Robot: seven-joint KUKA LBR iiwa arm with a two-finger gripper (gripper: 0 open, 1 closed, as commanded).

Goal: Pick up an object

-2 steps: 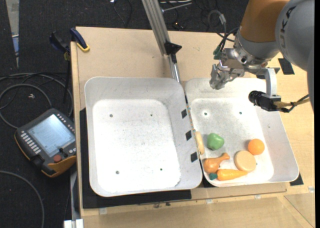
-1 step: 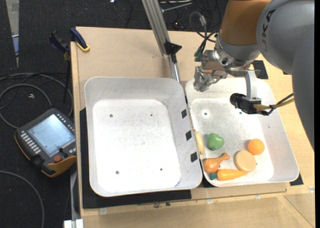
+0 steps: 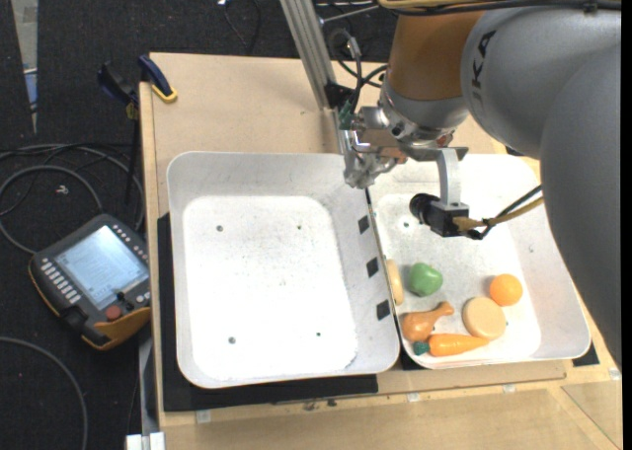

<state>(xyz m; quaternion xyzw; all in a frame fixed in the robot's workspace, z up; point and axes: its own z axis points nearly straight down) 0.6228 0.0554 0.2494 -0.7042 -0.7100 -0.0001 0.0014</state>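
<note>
The right bin (image 3: 553, 339) holds several toy foods near its front. These are a green pepper (image 3: 426, 278), an orange (image 3: 506, 288), a round tan piece (image 3: 484, 318), a carrot (image 3: 456, 344), a brown drumstick (image 3: 427, 321) and a pale yellow piece (image 3: 395, 280) against the left wall. My gripper (image 3: 358, 170) hangs over the back of the wall between the two bins. It is well behind the foods and apart from all of them. Nothing shows in its grasp.
The left bin (image 3: 188, 182) lies beside the right one. A black part on a cable (image 3: 440, 213) hangs from the wrist over the right bin's back. A slanted metal post (image 3: 301, 24) rises behind. A teach pendant (image 3: 94, 280) lies off the bench's left.
</note>
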